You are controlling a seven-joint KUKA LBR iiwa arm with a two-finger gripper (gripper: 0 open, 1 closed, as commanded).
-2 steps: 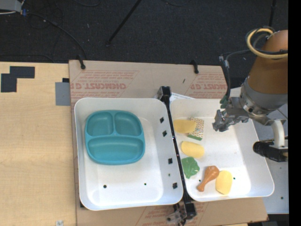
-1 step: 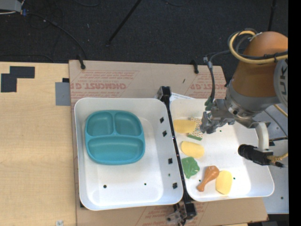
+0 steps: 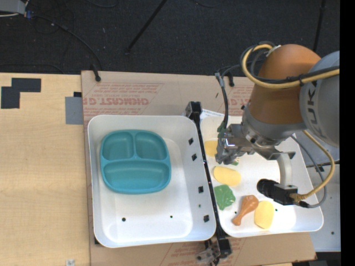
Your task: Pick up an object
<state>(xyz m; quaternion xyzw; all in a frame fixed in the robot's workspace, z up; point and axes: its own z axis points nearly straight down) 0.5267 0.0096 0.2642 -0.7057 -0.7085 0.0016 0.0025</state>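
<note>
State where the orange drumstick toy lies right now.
The orange drumstick lies in the right bin, near its front edge, between the green toy and a yellow toy.

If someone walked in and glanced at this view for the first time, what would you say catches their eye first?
Probably the large orange-banded arm looming over the right bin, its gripper low among the toy foods there. Next, the teal divided plate alone in the left bin. Then the bright pieces in the right bin: a yellow lemon-like piece, a green piece and an orange drumstick.
</note>
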